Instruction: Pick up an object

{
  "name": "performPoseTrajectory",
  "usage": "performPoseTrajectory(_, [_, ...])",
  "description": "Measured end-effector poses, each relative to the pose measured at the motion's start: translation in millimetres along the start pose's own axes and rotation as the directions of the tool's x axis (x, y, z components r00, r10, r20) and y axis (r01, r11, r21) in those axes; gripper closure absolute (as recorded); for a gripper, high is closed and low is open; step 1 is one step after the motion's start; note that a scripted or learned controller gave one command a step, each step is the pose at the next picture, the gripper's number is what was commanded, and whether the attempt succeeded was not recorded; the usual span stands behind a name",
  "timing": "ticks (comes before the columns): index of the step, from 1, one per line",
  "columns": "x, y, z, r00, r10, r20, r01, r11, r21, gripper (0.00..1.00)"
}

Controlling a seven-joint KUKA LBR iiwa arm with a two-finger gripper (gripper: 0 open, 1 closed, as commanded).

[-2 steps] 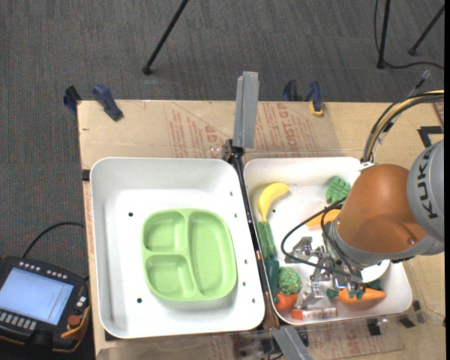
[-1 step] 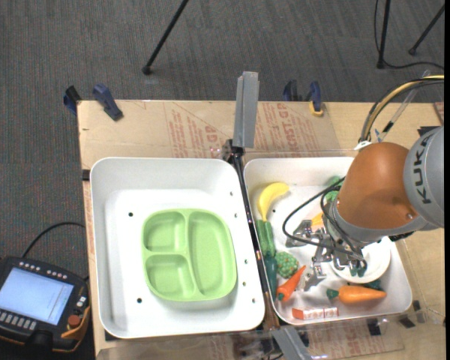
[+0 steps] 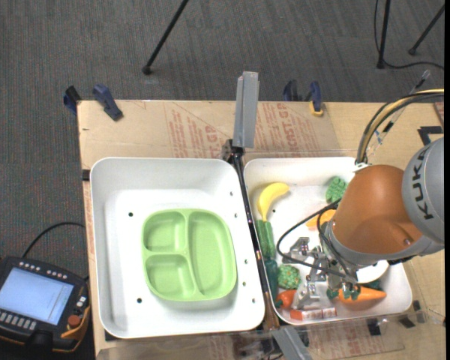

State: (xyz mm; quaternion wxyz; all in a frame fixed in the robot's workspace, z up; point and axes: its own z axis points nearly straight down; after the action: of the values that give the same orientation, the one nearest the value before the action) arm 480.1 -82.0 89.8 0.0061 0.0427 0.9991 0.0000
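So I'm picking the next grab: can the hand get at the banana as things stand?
Probably yes. The banana lies uncovered near the right bin's back left corner, nothing on top of it. The hand is low at the front among other toys.

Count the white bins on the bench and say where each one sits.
2. The left bin holds a green divided plate. The right bin holds toy food, including a banana, with the arm reaching into it and hiding part of its floor.
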Motion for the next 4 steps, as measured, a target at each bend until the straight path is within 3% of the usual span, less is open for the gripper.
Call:
performPoseTrajectory(1, [-75.9, 6.5, 3.5, 0.984, -0.180, -0.011, 0.180, 0.984, -0.003, 0.00])
performPoseTrajectory(2, [-145.9, -10.2, 3.1, 0.989, -0.147, -0.008, 0.147, 0.989, -0.002, 0.00])
performPoseTrajectory(3, [-90.6, 0.4, 3.7, 0.989, -0.144, -0.013, 0.144, 0.990, -0.003, 0.00])
performPoseTrajectory(4, [-162.5, 10.1, 3.3, 0.985, -0.171, -0.019, 0.171, 0.985, -0.002, 0.00])
